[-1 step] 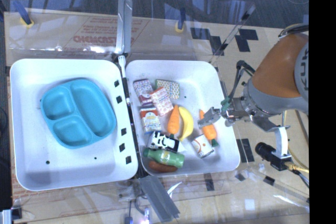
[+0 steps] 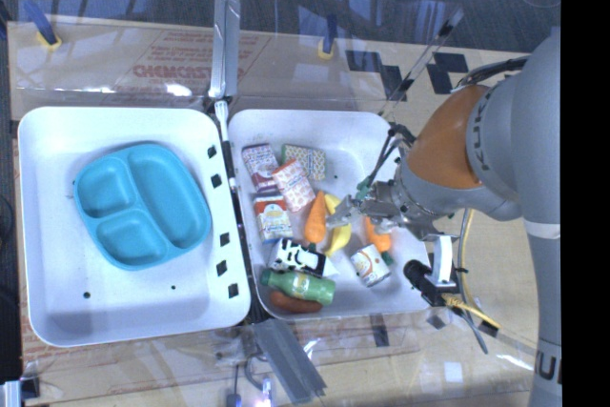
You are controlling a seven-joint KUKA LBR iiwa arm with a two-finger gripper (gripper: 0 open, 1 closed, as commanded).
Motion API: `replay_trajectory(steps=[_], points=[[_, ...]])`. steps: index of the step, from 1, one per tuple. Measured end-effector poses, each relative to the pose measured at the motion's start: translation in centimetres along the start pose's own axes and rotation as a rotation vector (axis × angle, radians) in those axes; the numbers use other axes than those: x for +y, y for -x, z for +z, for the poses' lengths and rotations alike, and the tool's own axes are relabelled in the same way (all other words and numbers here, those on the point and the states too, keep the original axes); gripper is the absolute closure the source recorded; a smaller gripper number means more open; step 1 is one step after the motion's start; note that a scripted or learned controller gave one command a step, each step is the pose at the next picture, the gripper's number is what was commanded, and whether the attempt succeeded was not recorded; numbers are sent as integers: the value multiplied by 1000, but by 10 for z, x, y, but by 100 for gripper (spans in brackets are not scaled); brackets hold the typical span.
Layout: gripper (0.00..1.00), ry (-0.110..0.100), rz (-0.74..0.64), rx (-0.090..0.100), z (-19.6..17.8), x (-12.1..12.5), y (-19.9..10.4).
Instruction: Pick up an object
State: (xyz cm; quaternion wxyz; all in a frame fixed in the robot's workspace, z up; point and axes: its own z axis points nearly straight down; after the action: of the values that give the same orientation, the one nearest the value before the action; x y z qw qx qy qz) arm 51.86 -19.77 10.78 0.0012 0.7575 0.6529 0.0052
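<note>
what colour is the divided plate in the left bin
Light blue, seen in the camera view: the divided plate lies in the left bin.

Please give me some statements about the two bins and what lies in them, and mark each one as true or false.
1. The blue divided plate lies in the left bin. True.
2. The green bottle lies in the left bin. False: it is in the right bin, near its front edge.
3. The carrot lies among the food packets in the right bin. True.
4. The arm reaches over the left bin. False: it is over the right side of the right bin.
5. The small can rests on the blue plate. False: it is in the right bin.
</note>
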Motion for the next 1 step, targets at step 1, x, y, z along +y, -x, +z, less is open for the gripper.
replay_trajectory(steps=[1], points=[[100,-9,-3,-1,-6,-1,1]])
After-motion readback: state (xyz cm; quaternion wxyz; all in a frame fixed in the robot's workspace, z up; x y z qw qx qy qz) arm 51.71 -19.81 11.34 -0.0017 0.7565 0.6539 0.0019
